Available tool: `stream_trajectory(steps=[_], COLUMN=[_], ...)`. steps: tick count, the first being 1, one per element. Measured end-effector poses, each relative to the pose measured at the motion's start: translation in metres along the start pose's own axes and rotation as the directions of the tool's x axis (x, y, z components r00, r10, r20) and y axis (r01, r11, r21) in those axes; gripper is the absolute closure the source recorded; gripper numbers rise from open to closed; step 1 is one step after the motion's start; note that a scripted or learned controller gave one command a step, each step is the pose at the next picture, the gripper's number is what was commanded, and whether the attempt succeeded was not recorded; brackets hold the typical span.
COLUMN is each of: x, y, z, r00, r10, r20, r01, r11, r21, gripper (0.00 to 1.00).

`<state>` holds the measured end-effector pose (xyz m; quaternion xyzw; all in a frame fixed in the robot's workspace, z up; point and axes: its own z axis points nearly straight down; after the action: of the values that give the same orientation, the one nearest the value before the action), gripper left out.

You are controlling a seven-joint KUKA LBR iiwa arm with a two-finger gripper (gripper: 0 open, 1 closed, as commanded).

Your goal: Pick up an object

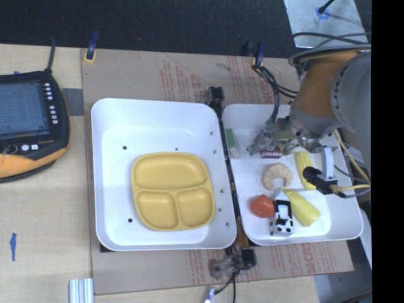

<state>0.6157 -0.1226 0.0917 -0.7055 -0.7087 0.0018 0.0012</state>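
My gripper point(265, 142) hangs low over the far part of the right bin point(344, 229), reaching in from the right under the orange-banded wrist. A small red-and-white object point(273, 152) lies just beneath it, partly hidden. In front of it lie a beige curled pastry-like toy point(278, 175), a red tomato-like ball point(262, 206), a black-and-white cow figure point(283, 221), a yellow banana-like piece point(303, 208) and a yellow corn-like piece point(305, 163). A thin green item point(231, 138) rests by the bin's left wall.
The left bin point(110, 128) holds a yellow divided plate point(172, 190). A tablet controller point(28, 122) sits at the bench's left. Cables point(344, 185) trail from the wrist over the right bin's right side.
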Motion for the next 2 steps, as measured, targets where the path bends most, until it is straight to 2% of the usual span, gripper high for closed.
stream_trajectory(steps=[1, 2], x=[0.005, -0.025], y=[0.041, 0.039], z=[-0.001, -0.101], r00=[1.000, 1.000], r10=[0.001, 0.001], r20=[-0.001, 0.000], r01=[-0.001, -0.001], r11=[1.000, 1.000], r21=[-0.002, -0.005], gripper=[0.00, 0.00])
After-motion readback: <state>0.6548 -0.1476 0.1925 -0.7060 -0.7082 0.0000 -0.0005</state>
